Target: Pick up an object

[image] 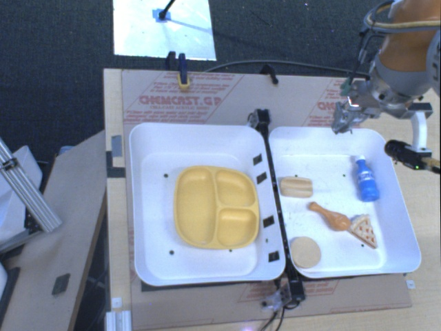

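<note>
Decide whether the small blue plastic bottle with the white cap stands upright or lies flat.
Lying flat: the small blue plastic bottle shows its full length along the right white bin's floor.

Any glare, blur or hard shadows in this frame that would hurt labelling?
Camera view: lighting is even and shadows soft; the yellow tray and blue bottle read sharp; the left bin is bright white but not blown out; the gripper looks slightly soft.

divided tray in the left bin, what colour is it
Yellow; the divided tray shows plainly in the camera view.
</note>
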`<action>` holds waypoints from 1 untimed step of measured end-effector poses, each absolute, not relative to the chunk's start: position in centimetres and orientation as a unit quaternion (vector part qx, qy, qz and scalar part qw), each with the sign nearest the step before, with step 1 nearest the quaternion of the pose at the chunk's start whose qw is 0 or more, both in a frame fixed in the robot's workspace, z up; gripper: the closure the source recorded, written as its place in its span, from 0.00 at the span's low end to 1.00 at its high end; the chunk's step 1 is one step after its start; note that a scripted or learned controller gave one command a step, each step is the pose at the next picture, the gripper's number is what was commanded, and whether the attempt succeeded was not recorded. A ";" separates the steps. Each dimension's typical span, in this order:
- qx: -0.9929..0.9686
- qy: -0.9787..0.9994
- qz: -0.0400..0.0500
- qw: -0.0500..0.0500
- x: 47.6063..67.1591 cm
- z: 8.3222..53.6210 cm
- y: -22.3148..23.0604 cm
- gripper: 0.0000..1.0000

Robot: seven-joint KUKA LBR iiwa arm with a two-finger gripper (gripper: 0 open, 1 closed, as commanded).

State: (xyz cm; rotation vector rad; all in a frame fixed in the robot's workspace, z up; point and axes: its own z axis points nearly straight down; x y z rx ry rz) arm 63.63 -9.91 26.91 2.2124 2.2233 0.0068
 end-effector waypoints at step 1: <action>0.705 0.710 0.000 0.000 61.2 27.2 -5.0 1.00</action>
